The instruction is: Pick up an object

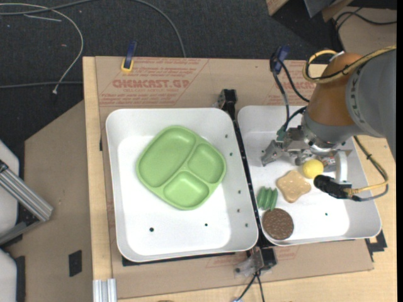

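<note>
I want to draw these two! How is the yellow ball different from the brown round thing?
The yellow ball is bright yellow; the brown round thing is dark and speckled. The ball looks smaller than the brown disc. The ball sits right under the gripper; the brown one lies near the bin's front edge. Both are round and lie in the right bin.

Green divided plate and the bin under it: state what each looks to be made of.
Green divided plate: probably moulded plastic, matte to satin; one even pale green, with soft rounded ridges between its three compartments.
Left white bin: likely thin formed plastic, smooth with a slight sheen; uniform white, rounded corners and a shallow raised rim. Coated metal cannot be ruled out.
</note>
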You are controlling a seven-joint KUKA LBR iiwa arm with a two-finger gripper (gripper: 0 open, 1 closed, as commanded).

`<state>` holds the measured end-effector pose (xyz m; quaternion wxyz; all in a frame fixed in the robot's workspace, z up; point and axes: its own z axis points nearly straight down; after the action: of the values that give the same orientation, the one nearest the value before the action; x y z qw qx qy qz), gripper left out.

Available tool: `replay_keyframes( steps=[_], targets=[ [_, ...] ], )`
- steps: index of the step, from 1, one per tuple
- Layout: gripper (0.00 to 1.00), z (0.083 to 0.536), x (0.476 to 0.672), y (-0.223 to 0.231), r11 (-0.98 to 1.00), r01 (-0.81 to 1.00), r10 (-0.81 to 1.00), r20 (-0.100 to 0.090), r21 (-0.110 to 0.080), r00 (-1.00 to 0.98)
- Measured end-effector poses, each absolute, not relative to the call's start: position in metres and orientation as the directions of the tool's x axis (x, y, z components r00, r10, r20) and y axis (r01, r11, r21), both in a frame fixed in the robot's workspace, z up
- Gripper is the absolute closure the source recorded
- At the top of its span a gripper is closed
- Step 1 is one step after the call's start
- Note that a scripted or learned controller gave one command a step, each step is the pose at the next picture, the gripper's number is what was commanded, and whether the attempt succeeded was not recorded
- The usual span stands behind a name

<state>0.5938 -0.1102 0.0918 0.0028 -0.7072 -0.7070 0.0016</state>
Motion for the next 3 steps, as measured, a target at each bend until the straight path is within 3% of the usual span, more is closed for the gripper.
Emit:
replay_keyframes(
  steps=[1,3],
  targets=[
    [1.0,0.106,0.595,-0.11,-0.001,1.0,1.0,0.002,0.0,0.001],
    [1.0,0.215,0.599,-0.109,0.001,1.0,1.0,-0.001,0.006,-0.001]
  ],
)
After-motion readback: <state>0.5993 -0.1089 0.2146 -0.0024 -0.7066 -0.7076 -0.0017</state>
